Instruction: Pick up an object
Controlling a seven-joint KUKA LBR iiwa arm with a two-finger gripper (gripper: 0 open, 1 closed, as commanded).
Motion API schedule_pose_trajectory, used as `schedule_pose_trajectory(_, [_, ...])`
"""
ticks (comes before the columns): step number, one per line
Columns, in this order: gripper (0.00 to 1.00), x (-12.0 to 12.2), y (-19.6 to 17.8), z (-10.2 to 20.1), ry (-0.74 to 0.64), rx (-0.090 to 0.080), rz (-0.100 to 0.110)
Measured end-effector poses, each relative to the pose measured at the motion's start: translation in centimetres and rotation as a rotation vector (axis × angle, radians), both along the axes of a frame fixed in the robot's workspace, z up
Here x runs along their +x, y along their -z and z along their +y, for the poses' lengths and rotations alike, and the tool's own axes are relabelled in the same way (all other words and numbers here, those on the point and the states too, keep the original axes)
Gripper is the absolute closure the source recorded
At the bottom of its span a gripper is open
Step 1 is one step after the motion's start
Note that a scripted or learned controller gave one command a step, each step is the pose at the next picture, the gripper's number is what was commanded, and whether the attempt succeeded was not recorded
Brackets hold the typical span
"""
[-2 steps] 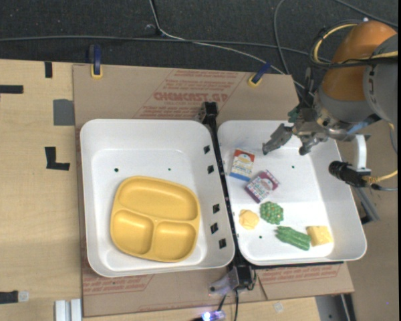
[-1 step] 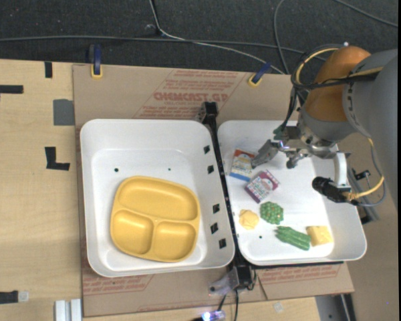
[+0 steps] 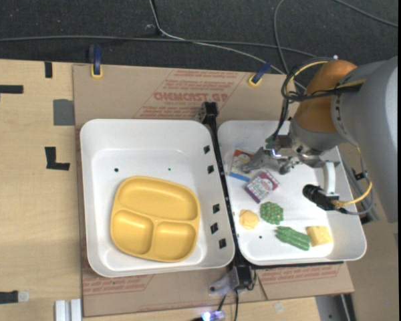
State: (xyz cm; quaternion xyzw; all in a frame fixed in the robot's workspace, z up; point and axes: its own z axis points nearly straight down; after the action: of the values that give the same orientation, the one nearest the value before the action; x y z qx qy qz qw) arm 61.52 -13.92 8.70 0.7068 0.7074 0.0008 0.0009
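My gripper [image 3: 264, 160] hangs low over the upper middle of the right bin [image 3: 347, 249], its grey fingers spread above a purple-and-white packet [image 3: 260, 186]. Nothing shows between the fingers. A red and blue packet [image 3: 239, 164] lies just left of the gripper by the bin's left wall. Further down lie a small yellow piece [image 3: 248, 219], a round green bumpy piece [image 3: 272, 212], a long green toy vegetable [image 3: 293, 237] and a yellow block [image 3: 319, 235].
The left bin [image 3: 93, 139] holds a yellow divided plate [image 3: 154, 217]. A black divider [image 3: 217, 172] runs between the bins. The arm's grey body and orange band [image 3: 327, 95] cover the right bin's upper right; cables [image 3: 334, 202] hang there.
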Motion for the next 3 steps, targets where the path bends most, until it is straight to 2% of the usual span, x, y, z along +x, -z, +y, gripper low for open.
schedule_pose_trajectory(1, [1.00, 0.4, -1.5, 0.4, -0.003, 0.005, -0.010])
schedule_pose_trajectory(2, [1.00, 0.3, -5.8, 0.4, -0.001, -0.001, 0.000])
schedule_pose_trajectory(3, [1.00, 1.2, -10.4, 0.5, -0.001, -0.001, -0.001])
